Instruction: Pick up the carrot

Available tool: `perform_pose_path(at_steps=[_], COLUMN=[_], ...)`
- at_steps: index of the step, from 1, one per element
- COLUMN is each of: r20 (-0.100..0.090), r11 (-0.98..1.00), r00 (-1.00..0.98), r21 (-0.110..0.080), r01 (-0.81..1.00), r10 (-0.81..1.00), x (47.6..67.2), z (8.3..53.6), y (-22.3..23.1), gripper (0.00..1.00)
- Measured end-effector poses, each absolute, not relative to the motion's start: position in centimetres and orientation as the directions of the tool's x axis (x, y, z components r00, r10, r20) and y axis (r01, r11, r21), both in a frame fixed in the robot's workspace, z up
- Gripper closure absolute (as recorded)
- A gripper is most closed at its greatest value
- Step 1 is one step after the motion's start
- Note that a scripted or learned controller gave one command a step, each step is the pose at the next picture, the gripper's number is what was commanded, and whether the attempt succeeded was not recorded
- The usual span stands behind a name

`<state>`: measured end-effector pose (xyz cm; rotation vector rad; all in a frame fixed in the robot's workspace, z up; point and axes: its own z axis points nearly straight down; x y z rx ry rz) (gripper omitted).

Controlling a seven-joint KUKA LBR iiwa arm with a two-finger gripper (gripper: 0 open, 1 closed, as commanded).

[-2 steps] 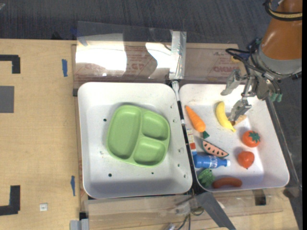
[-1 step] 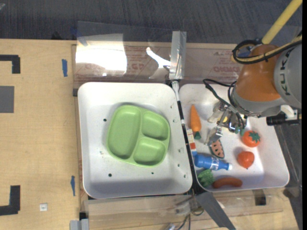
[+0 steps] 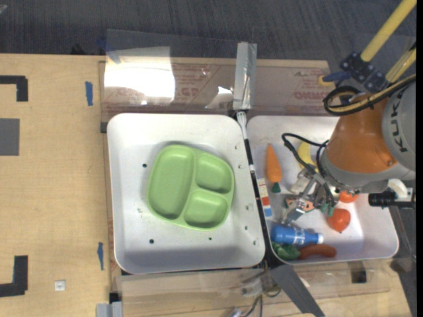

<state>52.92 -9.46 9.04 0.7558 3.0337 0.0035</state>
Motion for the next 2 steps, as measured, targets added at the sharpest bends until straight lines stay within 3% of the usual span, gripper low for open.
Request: perform_pose_path(at_steps=[1,2], r20=[-0.026,-0.008], r11=[0.885,0.786], r00=[-0.884,-0.786], r21=[0.009,0.006], r01=[0.466,0.619], r10=[0.466,0.619], x=[53.3,49.8], z=[10.3,18.7], y=[-9.4,-5.2], gripper=[1.00,1.00])
